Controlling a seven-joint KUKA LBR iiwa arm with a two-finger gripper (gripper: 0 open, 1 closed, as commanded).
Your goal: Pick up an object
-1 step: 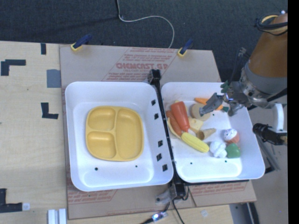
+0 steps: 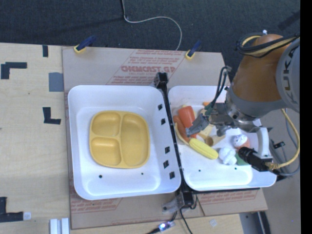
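The right bin holds a heap of small toy foods. An orange-red piece lies at its left, and a yellow corn cob lies slantwise below it. Two white lumps sit to the right of the cob, beside a bit of green. My gripper hangs low over the heap, just right of the orange-red piece and above the cob. Its dark fingers point down and left into the pile. I see nothing lifted between them.
The left bin holds a yellow three-compartment plate. A black divider runs between the bins. The grey and orange arm covers the right bin's far right part. A cable lies on the dark floor beyond the bench.
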